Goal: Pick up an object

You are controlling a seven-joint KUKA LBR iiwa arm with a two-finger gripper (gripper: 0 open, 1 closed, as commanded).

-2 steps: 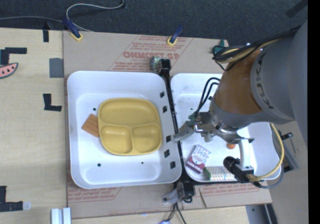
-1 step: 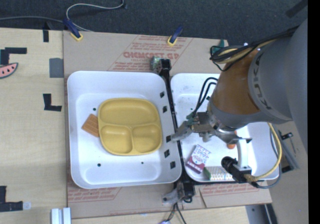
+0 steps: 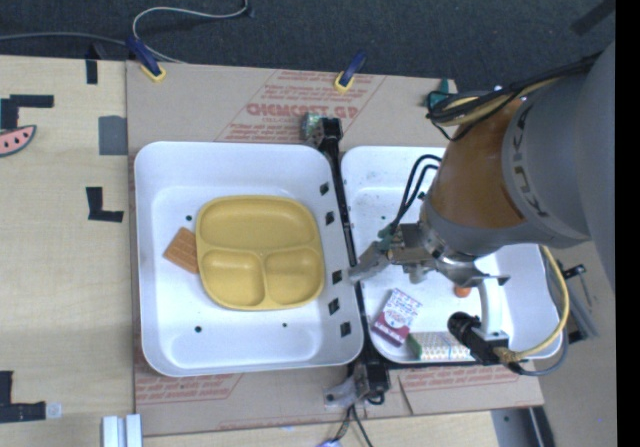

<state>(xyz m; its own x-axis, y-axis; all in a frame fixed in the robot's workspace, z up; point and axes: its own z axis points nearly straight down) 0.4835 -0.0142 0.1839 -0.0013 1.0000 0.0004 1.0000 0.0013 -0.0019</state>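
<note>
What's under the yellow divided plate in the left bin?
A brown flat piece pokes out from beneath the yellow divided plate at its left edge, on the left bin floor. The plate covers the rest of it.

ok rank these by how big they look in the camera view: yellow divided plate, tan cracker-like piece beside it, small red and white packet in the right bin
1. Yellow divided plastic plate, easily the largest.
2. Small red and white packet.
3. Tan cracker-like flat piece, though the plate hides part of it, so its place against the packet is unsure.
</note>
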